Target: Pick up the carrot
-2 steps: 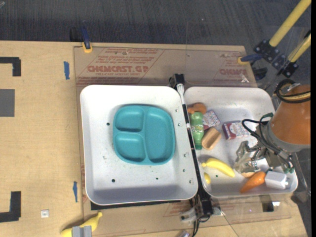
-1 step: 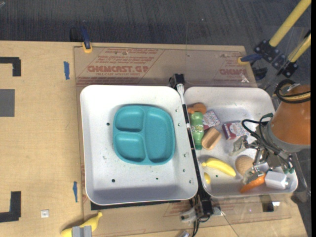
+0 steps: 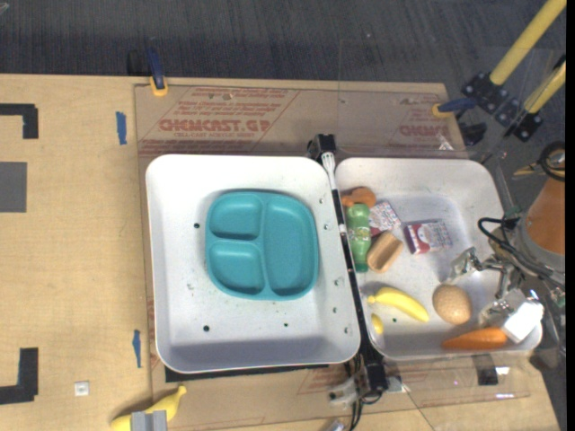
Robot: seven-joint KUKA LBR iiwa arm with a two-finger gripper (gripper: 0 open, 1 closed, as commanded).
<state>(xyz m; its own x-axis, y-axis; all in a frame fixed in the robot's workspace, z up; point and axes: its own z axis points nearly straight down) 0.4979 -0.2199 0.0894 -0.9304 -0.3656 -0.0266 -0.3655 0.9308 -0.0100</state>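
Note:
The carrot [image 3: 474, 338] is orange and lies flat along the front wall of the right bin [image 3: 467, 180], near its front right corner. My gripper [image 3: 482, 285] hangs low over the right side of that bin, just behind and above the carrot. Its fingers [image 3: 465, 263] are spread open with nothing between them. The carrot is apart from the gripper. A white block [image 3: 524, 321] on the gripper's body sits just right of the carrot's thick end.
A tan egg-shaped item [image 3: 452, 303] lies just left of the gripper, right behind the carrot. A banana [image 3: 398, 304], a hot dog [image 3: 384, 251], a green vegetable [image 3: 358, 236] and two packets [image 3: 429, 236] fill the bin's left half. The left bin [image 3: 171, 241] holds a teal divided plate [image 3: 263, 244].

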